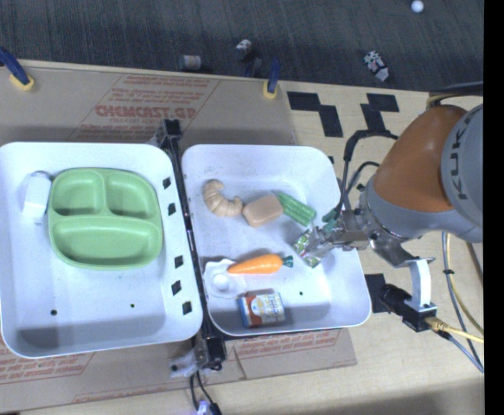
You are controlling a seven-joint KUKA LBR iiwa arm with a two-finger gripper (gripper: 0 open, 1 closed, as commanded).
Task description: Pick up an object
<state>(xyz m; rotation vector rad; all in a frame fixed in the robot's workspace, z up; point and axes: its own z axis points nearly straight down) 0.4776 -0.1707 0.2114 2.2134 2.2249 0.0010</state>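
The tool (314, 242) is poised low in the right white plastic bin (342, 199), just beside the green rectangular block (296, 207) and the orange toy carrot (256, 264). Whether it is spread or pressed together cannot be told. With the tan block (262, 210) crowded near, a neighbour could be nudged and the grasp missed.

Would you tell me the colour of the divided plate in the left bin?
Light green, in the camera view.
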